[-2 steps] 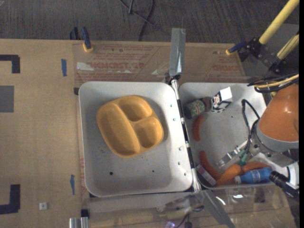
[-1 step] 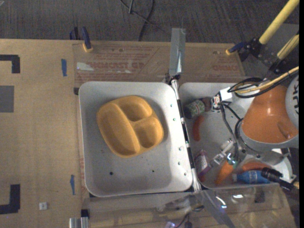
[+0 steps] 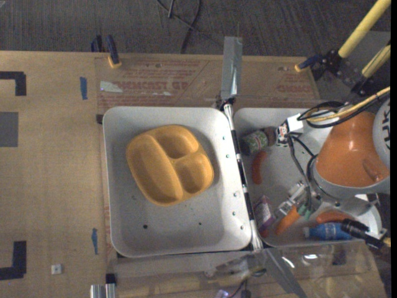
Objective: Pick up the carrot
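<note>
The small orange tapered carrot [image 3: 286,220] is being approached by the pincer [image 3: 299,202] — grip state cannot be told — a centred descent is being called for.

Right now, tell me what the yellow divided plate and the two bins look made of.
The yellow divided plate looks like moulded plastic: one even colour, rounded compartments, soft sheen. The left bin and right bin look like white plastic or coated metal, smooth and faintly glossy; the look leaves that open.
</note>
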Robot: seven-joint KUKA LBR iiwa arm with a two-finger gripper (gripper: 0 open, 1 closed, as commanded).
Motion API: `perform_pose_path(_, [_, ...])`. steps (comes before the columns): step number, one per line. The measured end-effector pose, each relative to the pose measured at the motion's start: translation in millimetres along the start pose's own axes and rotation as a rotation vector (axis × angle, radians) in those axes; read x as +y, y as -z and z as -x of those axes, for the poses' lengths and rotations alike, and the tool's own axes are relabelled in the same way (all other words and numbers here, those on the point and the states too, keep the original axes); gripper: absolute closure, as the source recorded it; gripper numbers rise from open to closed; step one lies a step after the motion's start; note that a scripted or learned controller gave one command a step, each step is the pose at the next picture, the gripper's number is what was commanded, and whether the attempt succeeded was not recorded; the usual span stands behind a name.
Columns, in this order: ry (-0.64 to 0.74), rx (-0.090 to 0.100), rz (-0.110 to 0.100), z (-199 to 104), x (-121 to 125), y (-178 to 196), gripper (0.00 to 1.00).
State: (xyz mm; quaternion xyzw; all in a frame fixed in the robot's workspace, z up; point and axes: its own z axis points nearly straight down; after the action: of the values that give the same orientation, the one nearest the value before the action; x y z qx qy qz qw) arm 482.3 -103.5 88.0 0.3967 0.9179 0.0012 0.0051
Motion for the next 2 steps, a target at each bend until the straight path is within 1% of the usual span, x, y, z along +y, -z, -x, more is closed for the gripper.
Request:
perform_pose_path(1, [-0.506,0.004,-0.006,23.3,-25.0,49.0,0.0])
perform_pose_path(2, [-0.359,0.005,-0.004,41.0,-0.2,-1.6,0.0])
